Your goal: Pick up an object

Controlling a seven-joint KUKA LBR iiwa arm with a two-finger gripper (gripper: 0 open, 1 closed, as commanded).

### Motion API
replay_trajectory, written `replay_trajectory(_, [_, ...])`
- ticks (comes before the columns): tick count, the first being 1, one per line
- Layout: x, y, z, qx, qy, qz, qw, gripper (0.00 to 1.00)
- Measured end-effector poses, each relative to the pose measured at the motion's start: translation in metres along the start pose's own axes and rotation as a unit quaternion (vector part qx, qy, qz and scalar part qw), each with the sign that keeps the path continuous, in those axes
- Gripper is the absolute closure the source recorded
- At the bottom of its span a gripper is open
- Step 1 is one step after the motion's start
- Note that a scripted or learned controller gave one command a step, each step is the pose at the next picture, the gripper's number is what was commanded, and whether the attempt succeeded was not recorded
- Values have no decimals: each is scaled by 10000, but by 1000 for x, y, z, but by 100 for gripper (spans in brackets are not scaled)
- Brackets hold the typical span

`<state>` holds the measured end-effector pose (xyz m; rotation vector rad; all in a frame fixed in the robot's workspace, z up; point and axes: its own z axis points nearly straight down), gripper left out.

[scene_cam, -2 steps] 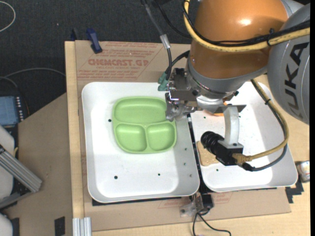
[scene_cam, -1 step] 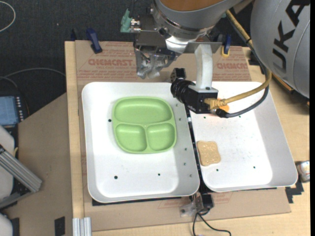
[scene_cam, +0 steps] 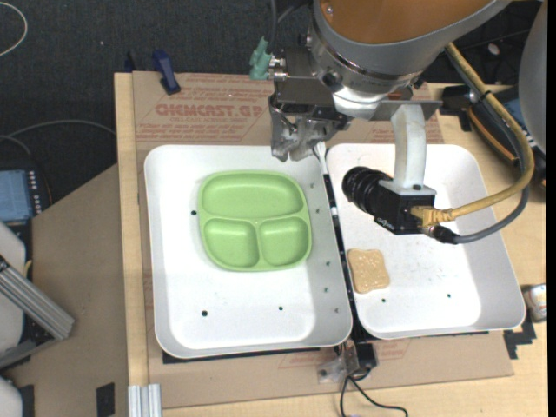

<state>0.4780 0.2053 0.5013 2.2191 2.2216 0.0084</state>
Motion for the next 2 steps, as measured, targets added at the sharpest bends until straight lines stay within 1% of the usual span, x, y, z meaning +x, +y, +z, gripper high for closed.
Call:
replay_trajectory(1, [17,-1,114,85,-41,3,10000,100])
replay_trajectory(2, [19,43,19,-36,8,11,10000,100])
